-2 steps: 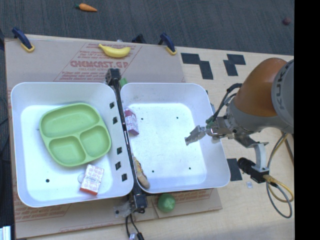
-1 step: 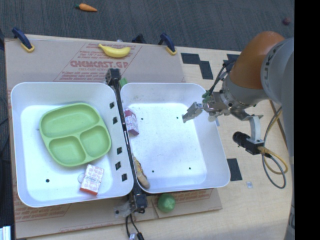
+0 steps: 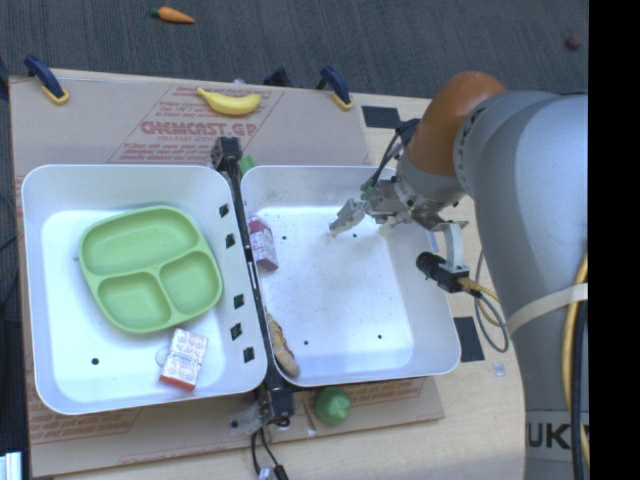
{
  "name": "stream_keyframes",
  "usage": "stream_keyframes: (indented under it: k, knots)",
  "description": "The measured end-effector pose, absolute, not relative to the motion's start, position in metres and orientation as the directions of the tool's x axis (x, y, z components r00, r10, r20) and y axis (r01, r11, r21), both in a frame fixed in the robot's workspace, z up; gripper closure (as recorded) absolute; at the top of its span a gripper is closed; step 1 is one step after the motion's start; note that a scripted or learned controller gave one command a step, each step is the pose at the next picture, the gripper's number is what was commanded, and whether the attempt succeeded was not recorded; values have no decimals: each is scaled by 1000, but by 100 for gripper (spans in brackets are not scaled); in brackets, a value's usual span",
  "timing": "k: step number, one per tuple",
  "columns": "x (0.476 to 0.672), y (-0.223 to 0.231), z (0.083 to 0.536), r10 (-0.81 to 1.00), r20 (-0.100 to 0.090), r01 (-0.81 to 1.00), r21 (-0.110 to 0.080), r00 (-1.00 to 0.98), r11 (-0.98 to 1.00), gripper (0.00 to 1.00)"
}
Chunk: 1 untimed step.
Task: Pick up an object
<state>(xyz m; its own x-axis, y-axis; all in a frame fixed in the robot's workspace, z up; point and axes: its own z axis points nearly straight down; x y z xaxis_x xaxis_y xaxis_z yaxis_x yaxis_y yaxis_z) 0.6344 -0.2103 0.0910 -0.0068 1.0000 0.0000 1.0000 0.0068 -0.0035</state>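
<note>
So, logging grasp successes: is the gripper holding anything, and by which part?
Nothing is held: the gripper hovers over bare floor of the right bin.

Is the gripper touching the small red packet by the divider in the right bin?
Apart. The camera view shows bare white bin floor between the gripper and the red packet, which lies against the right bin's left wall.

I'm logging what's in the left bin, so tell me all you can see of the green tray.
The green tray is pale green, looks like plastic, with rounded corners and three compartments: one long one along its upper side and two smaller ones below. It lies flat, slightly turned, on the floor of the left bin, in the upper middle. Its compartments look bare. A small red-and-white packet lies just below it.
</note>
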Motion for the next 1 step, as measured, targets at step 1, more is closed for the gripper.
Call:
stream_keyframes:
  k: [1]
  knots:
    - [573,-211,92,1000,0,1000,-4,-7,7,0]
